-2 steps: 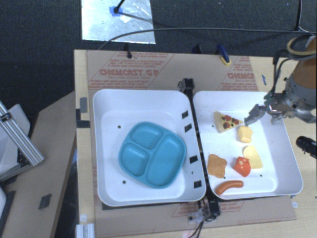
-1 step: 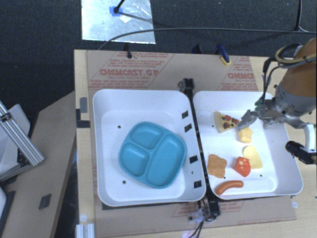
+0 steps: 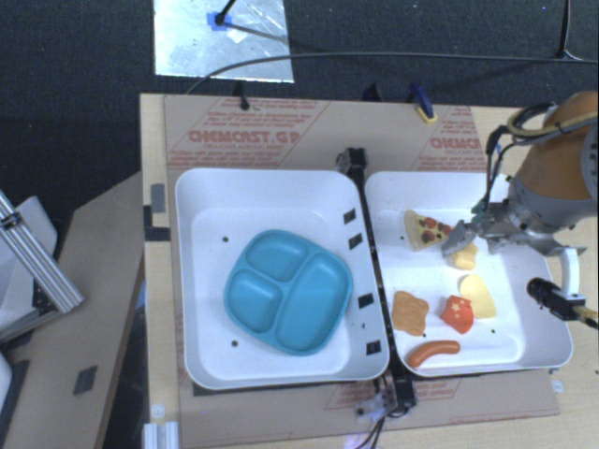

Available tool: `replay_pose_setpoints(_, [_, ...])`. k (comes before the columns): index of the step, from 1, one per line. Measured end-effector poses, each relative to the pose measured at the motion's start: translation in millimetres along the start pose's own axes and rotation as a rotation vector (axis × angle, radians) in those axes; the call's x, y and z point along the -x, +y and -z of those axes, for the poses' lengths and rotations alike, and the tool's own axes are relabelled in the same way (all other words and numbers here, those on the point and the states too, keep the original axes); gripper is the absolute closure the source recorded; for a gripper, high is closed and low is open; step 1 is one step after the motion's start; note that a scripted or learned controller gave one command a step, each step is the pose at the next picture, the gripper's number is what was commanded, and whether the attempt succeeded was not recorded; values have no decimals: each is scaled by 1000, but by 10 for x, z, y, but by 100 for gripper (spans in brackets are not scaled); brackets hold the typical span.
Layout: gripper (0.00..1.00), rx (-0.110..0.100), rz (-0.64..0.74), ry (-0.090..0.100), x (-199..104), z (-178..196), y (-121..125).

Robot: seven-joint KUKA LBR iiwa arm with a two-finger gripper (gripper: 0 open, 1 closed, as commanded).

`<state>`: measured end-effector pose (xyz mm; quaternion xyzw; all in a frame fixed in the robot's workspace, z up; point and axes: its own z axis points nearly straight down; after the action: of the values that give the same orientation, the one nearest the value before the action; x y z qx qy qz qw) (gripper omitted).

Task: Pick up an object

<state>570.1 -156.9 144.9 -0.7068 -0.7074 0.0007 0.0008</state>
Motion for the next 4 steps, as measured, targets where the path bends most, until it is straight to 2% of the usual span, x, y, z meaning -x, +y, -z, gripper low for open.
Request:
replay_pose_setpoints(1, [0,0,0,1,-25,-418,15])
replay_pose_setpoints(2, [100,5,0,-1,-19,-287,29])
replay_pose_setpoints(4, [100,10,3,-2,22,890,-106])
